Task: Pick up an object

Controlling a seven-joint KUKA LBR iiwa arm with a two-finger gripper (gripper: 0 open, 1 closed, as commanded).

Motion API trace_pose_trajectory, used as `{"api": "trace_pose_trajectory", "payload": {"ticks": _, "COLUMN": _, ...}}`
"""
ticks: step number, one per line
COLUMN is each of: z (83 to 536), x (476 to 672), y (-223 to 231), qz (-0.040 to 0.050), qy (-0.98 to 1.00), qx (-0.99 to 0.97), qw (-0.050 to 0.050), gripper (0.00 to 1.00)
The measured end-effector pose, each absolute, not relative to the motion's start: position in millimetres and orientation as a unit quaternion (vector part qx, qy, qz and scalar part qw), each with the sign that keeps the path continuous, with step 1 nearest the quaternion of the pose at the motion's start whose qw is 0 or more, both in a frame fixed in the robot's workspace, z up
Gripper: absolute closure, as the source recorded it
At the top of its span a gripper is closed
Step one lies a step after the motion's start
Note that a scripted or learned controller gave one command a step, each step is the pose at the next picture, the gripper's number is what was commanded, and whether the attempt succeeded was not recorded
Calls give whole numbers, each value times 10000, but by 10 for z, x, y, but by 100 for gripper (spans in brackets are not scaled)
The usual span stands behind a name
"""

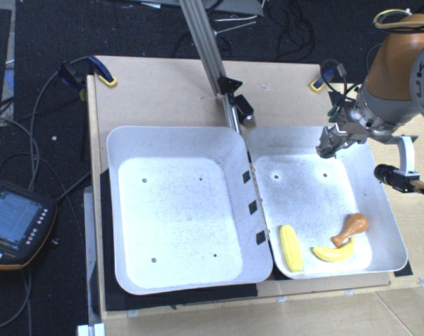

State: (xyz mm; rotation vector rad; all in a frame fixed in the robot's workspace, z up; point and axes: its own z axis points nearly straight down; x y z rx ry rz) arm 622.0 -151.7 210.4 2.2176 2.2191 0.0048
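The gripper (329, 148) hangs over the far edge of the right bin (306, 194) — whether it is open or closed cannot be told, and nothing shows in its grasp. Three things lie in that bin's near end, well apart from the gripper: corn (291, 248) toward the bin's near left, a banana (332, 253) just right of it, and a drumstick (351, 228) touching the banana's far end. The left bin (177, 208) sits beside the right bin — their edges overlap.
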Motion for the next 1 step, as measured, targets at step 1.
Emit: {"api": "trace_pose_trajectory", "payload": {"ticks": 1, "z": 2169, "x": 6223, "y": -1516, "qz": 2, "qy": 7073, "qx": 7069, "qw": 1, "gripper": 100}}
